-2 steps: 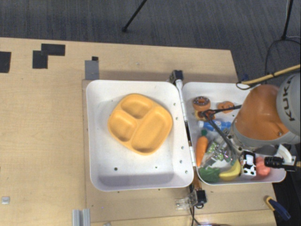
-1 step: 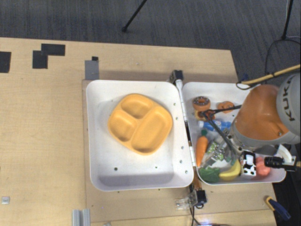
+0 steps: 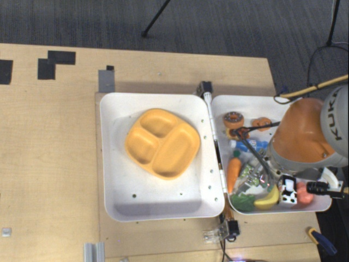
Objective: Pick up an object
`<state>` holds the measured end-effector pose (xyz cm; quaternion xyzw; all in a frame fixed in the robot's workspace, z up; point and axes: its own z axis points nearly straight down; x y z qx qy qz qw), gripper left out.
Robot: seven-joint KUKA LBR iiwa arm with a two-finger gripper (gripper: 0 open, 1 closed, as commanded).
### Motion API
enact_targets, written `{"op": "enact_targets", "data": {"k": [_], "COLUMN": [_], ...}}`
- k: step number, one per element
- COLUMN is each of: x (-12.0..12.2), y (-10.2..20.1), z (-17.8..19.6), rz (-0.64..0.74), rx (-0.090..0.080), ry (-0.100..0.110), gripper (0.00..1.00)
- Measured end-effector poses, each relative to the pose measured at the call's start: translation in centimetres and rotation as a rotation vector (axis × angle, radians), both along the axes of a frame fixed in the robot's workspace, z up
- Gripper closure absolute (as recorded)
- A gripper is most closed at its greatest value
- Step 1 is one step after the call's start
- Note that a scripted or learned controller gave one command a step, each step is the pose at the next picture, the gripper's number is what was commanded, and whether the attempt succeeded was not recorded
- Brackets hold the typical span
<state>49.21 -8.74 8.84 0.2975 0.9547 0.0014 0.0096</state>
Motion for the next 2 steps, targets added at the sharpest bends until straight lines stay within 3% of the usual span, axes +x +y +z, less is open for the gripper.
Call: {"op": "enact_targets", "data": {"k": [2], "x": [0.0], "y": [0.0], "z": [0.0], "rz": [0.0], "rx": [0.0], "ry": [0.0], "gripper": [0.0]}}
